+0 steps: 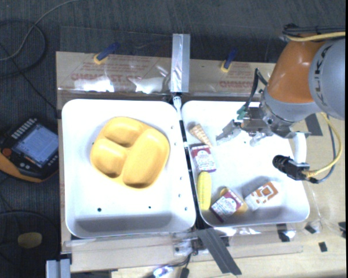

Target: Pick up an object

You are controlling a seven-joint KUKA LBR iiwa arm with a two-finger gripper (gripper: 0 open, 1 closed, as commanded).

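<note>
Gripper (242,134) hovering over the right bin (301,210), jaws spread and empty.

The fingers point toward 9 o'clock. Nearest to them, at about 9 o'clock and apart from the tips, lies the ice-cream cone (200,134). The red-and-white packet (204,158) sits at 8 o'clock, the corn cob (203,190) below it, and two small cartons (228,204) (262,194) at 6 o'clock, well apart. A yellow sectioned dish (130,151) fills the left bin (81,213).

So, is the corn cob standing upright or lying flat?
Lying flat. The corn cob rests lengthwise on the floor of the right bin, along its left wall.
</note>
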